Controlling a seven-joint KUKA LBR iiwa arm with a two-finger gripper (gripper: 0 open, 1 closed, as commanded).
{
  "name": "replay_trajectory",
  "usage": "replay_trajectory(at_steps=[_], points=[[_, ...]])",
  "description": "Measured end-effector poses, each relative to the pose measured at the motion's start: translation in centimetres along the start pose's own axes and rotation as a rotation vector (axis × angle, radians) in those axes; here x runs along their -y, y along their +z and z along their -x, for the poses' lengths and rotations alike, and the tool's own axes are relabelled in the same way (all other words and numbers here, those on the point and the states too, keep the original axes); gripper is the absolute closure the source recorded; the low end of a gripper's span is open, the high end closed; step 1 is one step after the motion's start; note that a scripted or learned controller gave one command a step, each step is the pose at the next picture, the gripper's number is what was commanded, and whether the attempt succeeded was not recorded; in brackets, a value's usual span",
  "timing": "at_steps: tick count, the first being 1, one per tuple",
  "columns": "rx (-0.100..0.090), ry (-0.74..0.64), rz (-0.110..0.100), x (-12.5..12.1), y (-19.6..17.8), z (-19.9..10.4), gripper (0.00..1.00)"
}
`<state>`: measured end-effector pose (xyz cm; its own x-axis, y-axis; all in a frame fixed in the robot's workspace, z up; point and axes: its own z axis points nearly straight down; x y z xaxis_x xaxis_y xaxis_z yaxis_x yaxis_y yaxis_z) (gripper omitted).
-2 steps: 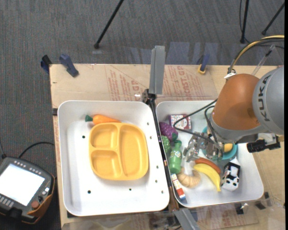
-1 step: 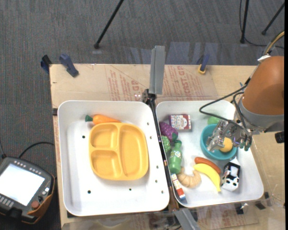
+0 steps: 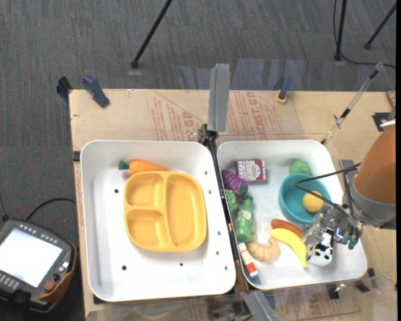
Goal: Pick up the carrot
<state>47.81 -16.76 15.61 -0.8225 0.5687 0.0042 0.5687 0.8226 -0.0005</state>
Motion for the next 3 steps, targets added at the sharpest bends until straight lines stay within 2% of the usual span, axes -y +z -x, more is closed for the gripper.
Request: replay_trajectory(at_steps=[1, 2, 3], points=[[0.001, -0.001, 0.0, 0.0, -0.1, 0.0, 0.0], [0.001, 0.207, 0.0, -6.8, 7.0, 4.6, 0.0], [0.011, 0.201, 0.002, -7.0, 5.6, 4.8, 1.0]])
